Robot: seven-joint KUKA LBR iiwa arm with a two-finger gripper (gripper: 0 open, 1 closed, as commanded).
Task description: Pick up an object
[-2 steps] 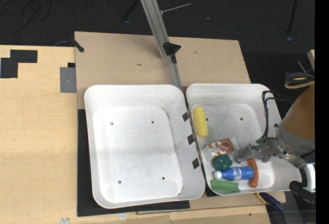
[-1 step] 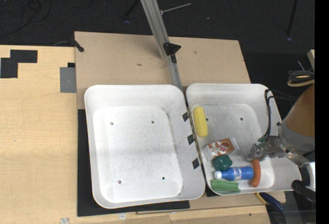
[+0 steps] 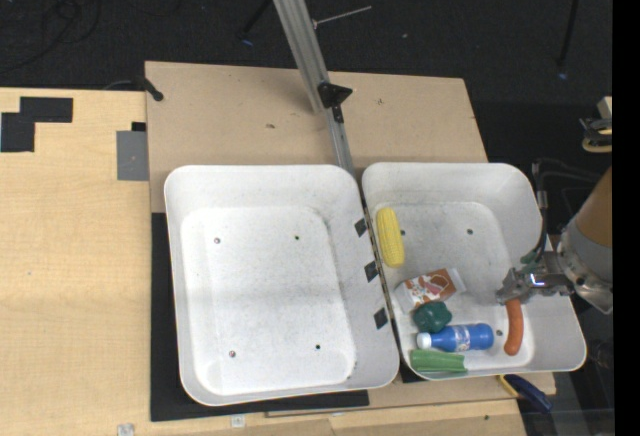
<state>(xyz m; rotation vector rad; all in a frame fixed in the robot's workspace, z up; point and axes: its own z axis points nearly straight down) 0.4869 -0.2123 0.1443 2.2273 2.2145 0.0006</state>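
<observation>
Near the right wall of the right bin (image 3: 520, 186), toward its front, lies an orange sausage-shaped toy (image 3: 514, 326), long axis running roughly front to back. The gripper (image 3: 527, 282) sits directly above the toy's far end; its tip appears to touch or nearly touch that end, but contact cannot be confirmed. Whether the tool is released or clenched cannot be told at this resolution. Nothing is visibly lifted off the bin floor.

Left of the orange toy, along the front edge of the same bin: a blue bottle (image 3: 461, 336) with a white cap, lying on its side, cap end pointing left. Just in front of it, a flat green item (image 3: 438, 361) rests against the front wall. Touching the bottle's cap end from behind is a dark green rounded object (image 3: 432, 314). Behind that, a small white-and-red packet (image 3: 432, 284), tilted. A yellow corn cob (image 3: 389, 235) lies along the left wall of the right bin, lengthwise front to back, well apart from the orange toy.

The grey arm (image 3: 592, 264) enters over the right rim of the right bin, with a tan-orange section above the wrist.

The left bin (image 3: 262, 284) adjoins the right bin, and the two are joined by black clips along the shared edge.
</observation>
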